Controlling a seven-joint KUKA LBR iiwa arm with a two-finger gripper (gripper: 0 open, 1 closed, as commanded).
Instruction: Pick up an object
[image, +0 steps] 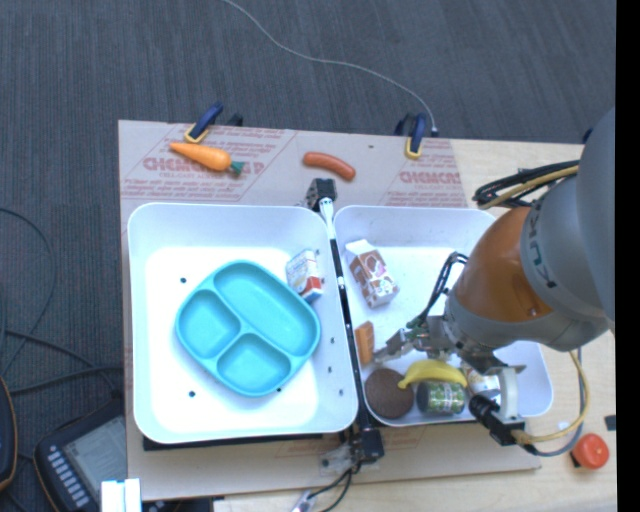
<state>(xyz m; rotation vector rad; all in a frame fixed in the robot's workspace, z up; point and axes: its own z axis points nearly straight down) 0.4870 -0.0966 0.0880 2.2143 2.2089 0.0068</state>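
Note:
My gripper (432, 348) hangs low over the front of the right bin (420, 225), under the orange wrist band. Just below it lie a yellow banana (432, 374) and a dark green jar (441, 399). Left of those are a brown round piece (388, 392) and a small orange sausage (365, 342). A red and white carton (371, 276) lies farther back in the same bin. I see nothing held in the gripper.
The left bin (160, 300) holds a blue divided plate (248, 326) and a small carton (305, 273) by the shared wall. On the board behind the bins lie a toy carrot (203, 156) and a sausage (329, 165). Cables trail from the arm at the right.

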